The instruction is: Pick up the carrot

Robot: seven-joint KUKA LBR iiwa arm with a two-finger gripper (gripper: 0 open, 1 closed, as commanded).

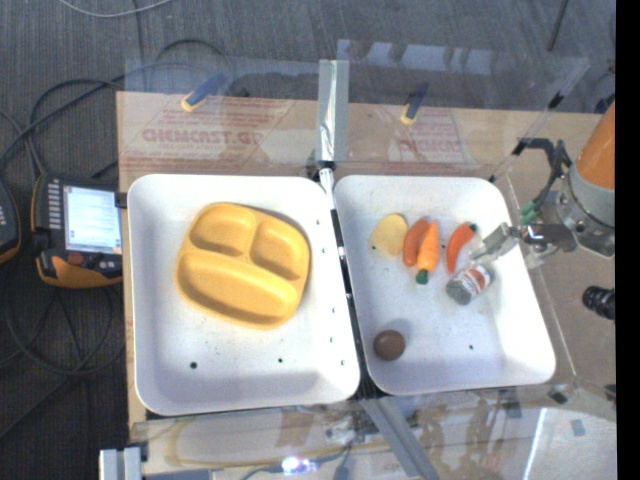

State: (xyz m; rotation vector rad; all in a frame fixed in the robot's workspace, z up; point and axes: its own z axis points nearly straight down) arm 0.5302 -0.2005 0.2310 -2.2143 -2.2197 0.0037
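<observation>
Orange carrot [424,246], green-tipped, lies in the right bin [520,358].

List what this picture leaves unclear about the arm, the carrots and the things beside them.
- Gripper: blurred and small against the right bin; finger state unreadable.
- Arm: cut off by the right edge.
- Two orange carrots: which one the task means is unclear.
- Yellow item and brown ball: too small to identify.

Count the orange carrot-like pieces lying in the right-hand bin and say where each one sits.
2. One carrot lies near the bin's middle, beside a pale yellow piece. A second orange piece lies just right of it, next to the gripper.
</observation>
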